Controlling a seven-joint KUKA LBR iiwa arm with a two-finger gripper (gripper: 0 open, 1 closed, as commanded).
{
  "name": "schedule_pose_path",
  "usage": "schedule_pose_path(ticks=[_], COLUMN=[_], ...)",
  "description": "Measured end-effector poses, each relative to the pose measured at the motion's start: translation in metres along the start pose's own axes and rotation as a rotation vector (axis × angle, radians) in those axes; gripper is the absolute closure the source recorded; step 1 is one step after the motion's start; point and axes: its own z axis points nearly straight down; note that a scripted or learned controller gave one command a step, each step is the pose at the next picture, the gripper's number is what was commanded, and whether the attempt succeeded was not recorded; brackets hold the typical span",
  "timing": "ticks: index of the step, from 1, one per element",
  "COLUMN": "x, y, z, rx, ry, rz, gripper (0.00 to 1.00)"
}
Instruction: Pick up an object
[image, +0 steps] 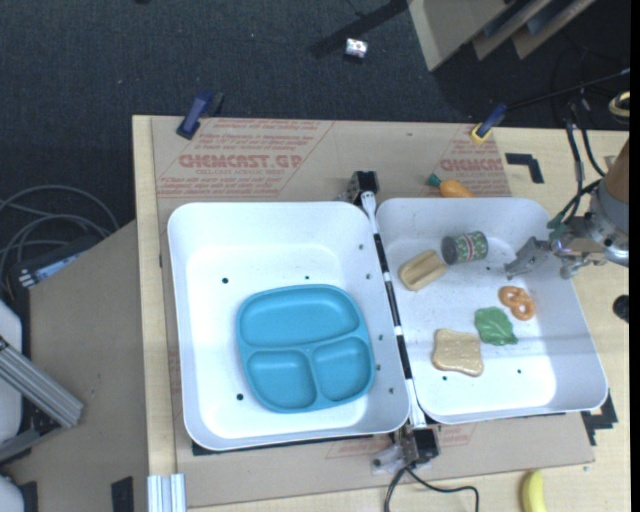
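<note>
While the hand (540, 258) hangs over the right bin's (560, 395) far right corner near the can (464, 246), I see its fingers spread, holding nothing.

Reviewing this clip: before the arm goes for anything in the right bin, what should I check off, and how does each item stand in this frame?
1. Targets present: ok. The right bin holds a can, a bread roll, a pretzel, a green piece and toast.
2. Gripper free of load: ok, nothing shows between its fingers.
3. Gripper over the right bin: ok, near its far right edge.
4. Spacing of targets: partly ok. Can, roll and toast lie apart; pretzel and green piece lie close together.
5. Can's pose: cannot tell whether it lies steady.
6. Left bin: ok, its blue tray is away from the gripper.
</note>
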Motion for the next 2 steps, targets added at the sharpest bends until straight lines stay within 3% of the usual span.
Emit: schedule_pose_path(ticks=[1, 2], x=[0.012, 0.072], y=[-0.012, -0.031], z=[0.078, 0.081], rx=[-0.008, 0.000], ry=[-0.003, 0.002], rz=[-0.002, -0.002], gripper=[0.00, 0.00])
